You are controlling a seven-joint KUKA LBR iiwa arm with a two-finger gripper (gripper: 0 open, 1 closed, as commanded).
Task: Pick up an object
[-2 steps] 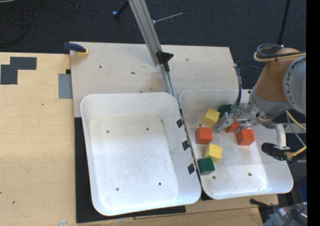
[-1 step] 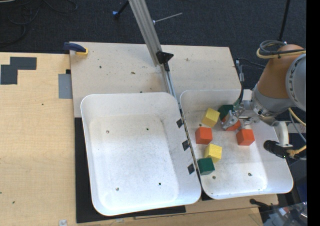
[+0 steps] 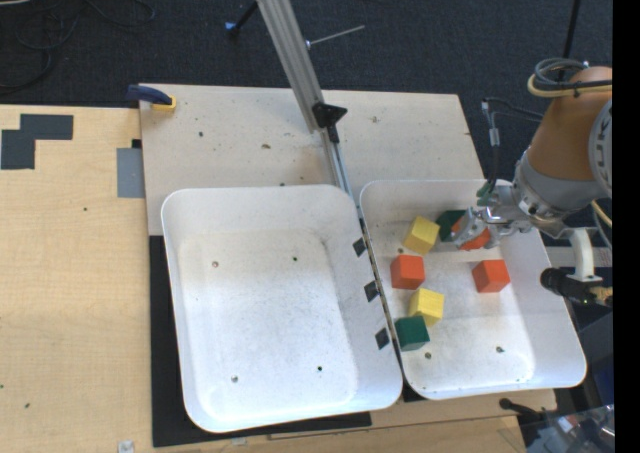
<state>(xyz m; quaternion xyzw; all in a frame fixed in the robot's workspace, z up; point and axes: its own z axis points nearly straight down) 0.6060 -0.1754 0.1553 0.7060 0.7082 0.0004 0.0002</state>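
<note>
Pincer (image 3: pixel 478 224) low in right bin (image 3: pixel 520 366), touching orange piece (image 3: pixel 474 237), its grip state unclear

Lighting: even, bright, diffuse overhead. Glare: mild washout on white bins (image 3: pixel 260 411). Shadows: short, soft, cast by blocks (image 3: pixel 407 271) toward 6 o'clock. Focus: slightly soft throughout; dark floor (image 3: pixel 120 21) at 12 o'clock underexposed.

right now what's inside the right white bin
The right shallow white bin holds two yellow cubes, two orange-red cubes and a green cube. The gripper partly covers a dark green block and an orange piece.
</note>
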